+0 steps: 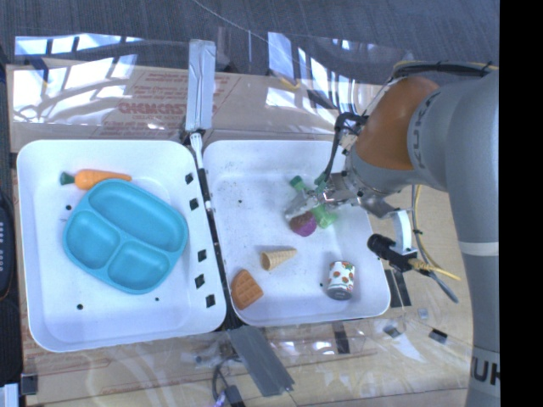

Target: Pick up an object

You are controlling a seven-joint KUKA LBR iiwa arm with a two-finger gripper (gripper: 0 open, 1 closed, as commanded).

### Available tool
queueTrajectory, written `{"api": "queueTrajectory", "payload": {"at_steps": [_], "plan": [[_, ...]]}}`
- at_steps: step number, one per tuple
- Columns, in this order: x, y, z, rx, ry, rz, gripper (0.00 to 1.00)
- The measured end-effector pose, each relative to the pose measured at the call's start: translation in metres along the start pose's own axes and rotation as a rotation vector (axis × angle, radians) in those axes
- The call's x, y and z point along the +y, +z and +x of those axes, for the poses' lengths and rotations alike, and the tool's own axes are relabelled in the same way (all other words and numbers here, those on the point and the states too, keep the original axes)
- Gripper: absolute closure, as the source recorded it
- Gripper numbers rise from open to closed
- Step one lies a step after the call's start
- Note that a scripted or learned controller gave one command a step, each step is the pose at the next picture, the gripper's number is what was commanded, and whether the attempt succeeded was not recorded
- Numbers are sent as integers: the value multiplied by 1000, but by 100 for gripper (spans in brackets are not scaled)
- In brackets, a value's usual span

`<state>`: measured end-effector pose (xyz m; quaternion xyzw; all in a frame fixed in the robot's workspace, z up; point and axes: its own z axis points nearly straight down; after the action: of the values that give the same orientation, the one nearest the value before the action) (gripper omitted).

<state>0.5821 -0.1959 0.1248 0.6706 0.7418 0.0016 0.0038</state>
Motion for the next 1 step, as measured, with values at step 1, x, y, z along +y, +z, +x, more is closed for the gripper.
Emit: {"api": "queueTrajectory", "payload": {"at_steps": [1], "plan": [[-6, 32, 14, 6, -125, 11, 0]]}}
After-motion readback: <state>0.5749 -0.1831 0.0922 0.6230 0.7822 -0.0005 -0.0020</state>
